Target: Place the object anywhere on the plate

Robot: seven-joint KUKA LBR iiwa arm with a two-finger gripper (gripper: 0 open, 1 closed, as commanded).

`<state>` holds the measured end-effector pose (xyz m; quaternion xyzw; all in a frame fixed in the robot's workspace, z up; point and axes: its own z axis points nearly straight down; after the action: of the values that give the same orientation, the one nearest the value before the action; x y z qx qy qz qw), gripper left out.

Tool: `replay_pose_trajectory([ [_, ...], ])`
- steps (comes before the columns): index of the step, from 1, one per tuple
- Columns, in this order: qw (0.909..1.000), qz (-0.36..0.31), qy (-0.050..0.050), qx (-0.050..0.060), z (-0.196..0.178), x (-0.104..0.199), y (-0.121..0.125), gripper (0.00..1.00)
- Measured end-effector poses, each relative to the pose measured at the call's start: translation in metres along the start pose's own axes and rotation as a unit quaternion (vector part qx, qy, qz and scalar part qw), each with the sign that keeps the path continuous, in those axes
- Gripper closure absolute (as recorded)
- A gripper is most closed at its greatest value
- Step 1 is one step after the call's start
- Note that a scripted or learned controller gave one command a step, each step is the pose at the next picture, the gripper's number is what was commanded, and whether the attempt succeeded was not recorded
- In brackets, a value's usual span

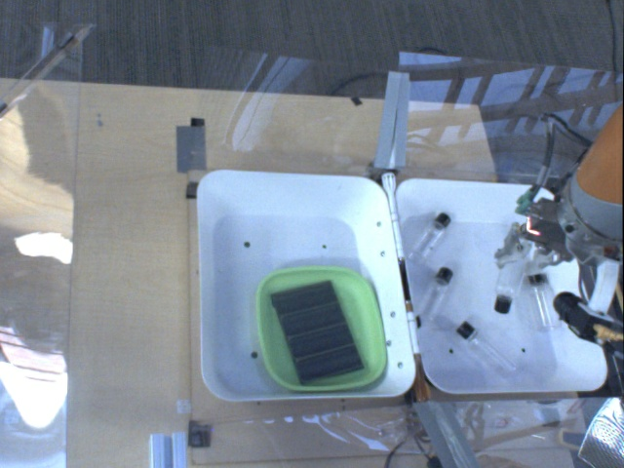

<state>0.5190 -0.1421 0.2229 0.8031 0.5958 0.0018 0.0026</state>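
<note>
- Left bin (216, 291): we note the green plate (276, 369) resting on its floor toward the near side, with a dark ribbed block (317, 331) lying on it and covering most of the middle. We judge the free landing area to be the plate's rim zone and its corners.
- Right bin (419, 203): we count several clear vials with dark caps lying loose. One lies far-left (435, 230), one mid-left (439, 283), one near (478, 344); these are well apart from each other.
- A further vial (507, 289) lies right of centre, just under the gripper (531, 252), which hangs over the right part of this bin. We take this vial as the likely object of the task.
- Claw state: we cannot tell whether it is wide or narrow; the vial is transparent and the tool is cluttered, so contact is not confirmed.
- Our judgement of the step in hand: securing the vial. To do it well, we suggest closing across the narrow body, not along its length, since a round glass tube may roll or slip.
- Then lift clear of the shared bin walls before travelling left.
</note>
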Motion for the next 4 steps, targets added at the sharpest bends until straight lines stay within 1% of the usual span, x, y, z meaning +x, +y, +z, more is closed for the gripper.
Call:
replay_pose_trajectory([
  [1,0.9989,-0.047,0.001,0.001,0.038,0.069,-0.033,1.00],
  [2,0.9889,-0.149,0.002,0.000,0.028,0.151,-0.058,1.00],
  [3,0.9621,-0.273,0.002,0.002,0.066,0.247,-0.097,1.00],
  [4,0.9623,-0.272,0.002,0.002,0.066,0.247,-0.097,0.00],
])
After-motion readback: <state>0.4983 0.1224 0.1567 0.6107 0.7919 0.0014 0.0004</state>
